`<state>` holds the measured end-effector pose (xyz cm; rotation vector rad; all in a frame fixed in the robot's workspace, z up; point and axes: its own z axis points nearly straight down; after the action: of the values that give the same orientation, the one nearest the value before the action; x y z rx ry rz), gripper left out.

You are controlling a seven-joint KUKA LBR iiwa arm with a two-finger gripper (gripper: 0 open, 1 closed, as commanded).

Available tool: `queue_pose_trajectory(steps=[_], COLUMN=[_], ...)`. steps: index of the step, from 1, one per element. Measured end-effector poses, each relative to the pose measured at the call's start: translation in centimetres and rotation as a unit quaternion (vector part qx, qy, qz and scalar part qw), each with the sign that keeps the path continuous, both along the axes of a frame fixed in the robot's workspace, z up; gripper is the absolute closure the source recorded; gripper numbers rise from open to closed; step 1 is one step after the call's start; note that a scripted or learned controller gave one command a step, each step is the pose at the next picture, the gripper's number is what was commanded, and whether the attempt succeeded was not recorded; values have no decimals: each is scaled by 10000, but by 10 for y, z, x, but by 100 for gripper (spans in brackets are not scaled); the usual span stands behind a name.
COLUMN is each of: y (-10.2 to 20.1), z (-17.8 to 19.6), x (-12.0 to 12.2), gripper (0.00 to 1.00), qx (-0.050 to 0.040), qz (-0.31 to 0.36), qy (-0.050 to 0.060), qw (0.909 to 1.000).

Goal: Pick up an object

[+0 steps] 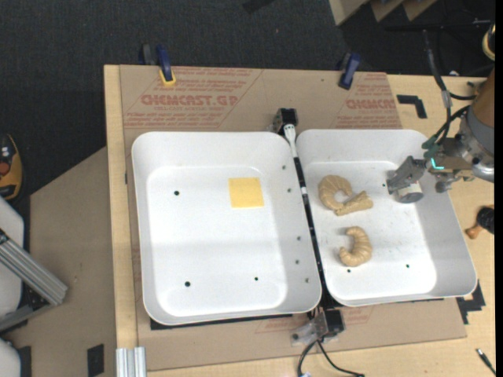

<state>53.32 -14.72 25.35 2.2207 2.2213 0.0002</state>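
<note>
I see two tan croissants, upper croissant (pixel 342 194) and lower croissant (pixel 356 247), in the right bin (pixel 456 246). Claw (pixel 406 184) hovers nearby; finger spacing indeterminate.

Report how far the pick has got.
Done: nothing lifted; the yellow square lies in the left bin, both croissants in the right bin. In hand: the gripper hangs over the right bin, beside the upper croissant. Left: descend, grasp, lift.
</note>
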Motion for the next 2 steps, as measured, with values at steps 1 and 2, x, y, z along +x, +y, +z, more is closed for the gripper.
queue_pose_trajectory(steps=[1, 2], y=[-8, 27], z=[-108, -173], x=[29, 69], gripper=[0, 0], qx=[14, 13], qz=[0, 22], qy=[49, 18], qw=[10000, 10000])
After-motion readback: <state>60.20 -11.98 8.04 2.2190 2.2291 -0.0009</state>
